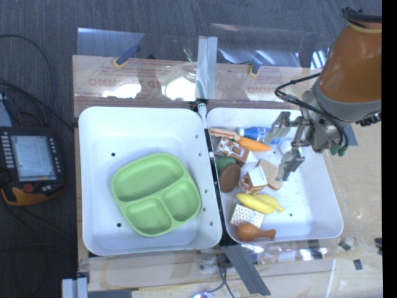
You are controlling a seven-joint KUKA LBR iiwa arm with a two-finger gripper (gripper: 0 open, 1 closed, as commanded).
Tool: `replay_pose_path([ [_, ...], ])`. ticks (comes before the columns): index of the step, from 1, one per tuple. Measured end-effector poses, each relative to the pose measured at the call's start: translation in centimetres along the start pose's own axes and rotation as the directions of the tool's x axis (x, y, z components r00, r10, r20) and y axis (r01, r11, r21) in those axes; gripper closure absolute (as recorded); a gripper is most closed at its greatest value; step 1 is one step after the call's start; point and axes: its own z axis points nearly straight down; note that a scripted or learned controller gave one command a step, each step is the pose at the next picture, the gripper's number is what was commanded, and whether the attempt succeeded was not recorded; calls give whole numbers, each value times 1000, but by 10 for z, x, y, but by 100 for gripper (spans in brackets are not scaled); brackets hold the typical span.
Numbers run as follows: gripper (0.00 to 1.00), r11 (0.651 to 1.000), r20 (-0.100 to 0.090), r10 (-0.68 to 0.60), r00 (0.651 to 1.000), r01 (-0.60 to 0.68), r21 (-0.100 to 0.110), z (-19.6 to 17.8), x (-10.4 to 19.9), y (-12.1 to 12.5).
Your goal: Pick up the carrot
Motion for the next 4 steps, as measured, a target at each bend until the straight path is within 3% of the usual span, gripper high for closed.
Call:
replay_pose_path([
  [1,0,999,-8,46,999,-46,-2,83,-37,-6],
  [2,0,999,10,36,999,-36,3,150,-124,-27],
  [3,0,999,3,51,999,-51,2,184,-88,-14],
  [4,0,992,8,128,992,-128,5,188,-85,-8],
])
